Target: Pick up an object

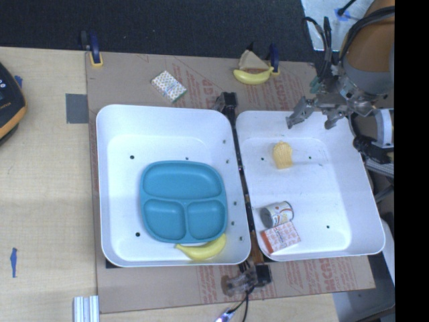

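A pale wood-grain desk [47, 200] is filling the left and lower parts of the frame. A brown cardboard sheet [201, 79] is lying flat over its middle, with faint red print running across it. 2 blue clamps [95, 49] are gripping the sheet's upper edge. A grey tape patch [76, 108] is sitting at the sheet's left edge. Dark carpet [167, 9] is stretching across the top of the frame. Even light is falling from above, leaving soft shadows.

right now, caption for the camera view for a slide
Open gripper hovers over the right bin's far edge, above a yellow piece, can and packet; left bin holds blue tray and banana.
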You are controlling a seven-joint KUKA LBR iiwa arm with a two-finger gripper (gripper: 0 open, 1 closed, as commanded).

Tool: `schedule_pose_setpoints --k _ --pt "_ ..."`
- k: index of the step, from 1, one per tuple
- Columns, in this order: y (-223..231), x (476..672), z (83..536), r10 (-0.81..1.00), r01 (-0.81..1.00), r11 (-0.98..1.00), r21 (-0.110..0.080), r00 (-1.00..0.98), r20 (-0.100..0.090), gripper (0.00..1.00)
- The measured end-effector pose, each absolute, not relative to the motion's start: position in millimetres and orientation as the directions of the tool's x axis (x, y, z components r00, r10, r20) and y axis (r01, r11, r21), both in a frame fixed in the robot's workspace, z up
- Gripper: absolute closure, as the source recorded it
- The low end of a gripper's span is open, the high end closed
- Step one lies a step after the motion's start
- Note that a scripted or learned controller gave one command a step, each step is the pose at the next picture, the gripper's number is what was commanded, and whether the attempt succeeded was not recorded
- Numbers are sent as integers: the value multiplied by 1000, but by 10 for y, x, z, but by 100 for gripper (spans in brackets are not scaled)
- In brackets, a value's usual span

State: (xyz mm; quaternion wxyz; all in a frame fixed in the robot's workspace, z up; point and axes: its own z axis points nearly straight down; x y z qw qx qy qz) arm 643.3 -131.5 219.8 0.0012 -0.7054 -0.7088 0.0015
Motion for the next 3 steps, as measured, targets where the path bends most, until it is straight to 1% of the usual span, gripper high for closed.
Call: schedule_pose_setpoints --k 1,2,3 --pt "-1252 6552 944 1000 1000 7 -7 -7 -1 0" --pt "-1241 6561 922 1000 1000 7 -5 -7 -1 0" --pt "-1249 6563 1028 1000 1000 10 -7 -10 -2 100"
